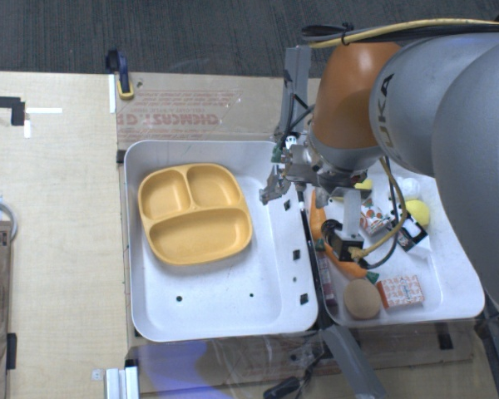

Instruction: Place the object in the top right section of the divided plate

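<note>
A yellow divided plate (195,213) lies in the left bin (216,306), toward its upper left. It has two small sections at the top and one wide section below, and all three hold nothing. My gripper (284,186) hangs over the wall between the two bins, to the right of the plate and apart from it. I see nothing carried under it. An orange carrot-like piece (318,221) lies in the right bin just below the wrist, partly hidden by the arm and cables.
The right bin (449,302) holds a yellow lemon-like ball (417,213), a brown rounded object (363,299), a red-and-white packet (400,291) and a small printed box (372,219). The bulky arm covers that bin's upper part. Black cables (374,252) loop under the wrist.
</note>
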### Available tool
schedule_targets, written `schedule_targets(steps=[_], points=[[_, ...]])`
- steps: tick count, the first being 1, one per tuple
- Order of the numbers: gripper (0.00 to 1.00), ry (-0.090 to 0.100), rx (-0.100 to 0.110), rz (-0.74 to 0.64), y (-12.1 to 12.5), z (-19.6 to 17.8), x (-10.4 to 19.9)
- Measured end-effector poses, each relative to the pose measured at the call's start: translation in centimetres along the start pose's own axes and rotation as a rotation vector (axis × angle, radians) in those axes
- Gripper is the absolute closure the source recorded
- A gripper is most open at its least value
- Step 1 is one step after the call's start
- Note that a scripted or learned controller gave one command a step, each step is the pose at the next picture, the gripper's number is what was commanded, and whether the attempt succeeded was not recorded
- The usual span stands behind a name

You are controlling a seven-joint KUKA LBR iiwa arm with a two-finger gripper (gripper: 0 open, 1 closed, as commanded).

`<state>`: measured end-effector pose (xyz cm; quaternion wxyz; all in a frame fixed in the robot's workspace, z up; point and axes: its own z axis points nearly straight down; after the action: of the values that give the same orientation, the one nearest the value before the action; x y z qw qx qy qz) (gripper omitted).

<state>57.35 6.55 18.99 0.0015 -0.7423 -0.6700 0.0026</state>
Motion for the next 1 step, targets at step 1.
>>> schedule_targets(steps=[1], points=[[0.00, -0.001, -0.001, 0.084, -1.05, 1.47, 8.07]])
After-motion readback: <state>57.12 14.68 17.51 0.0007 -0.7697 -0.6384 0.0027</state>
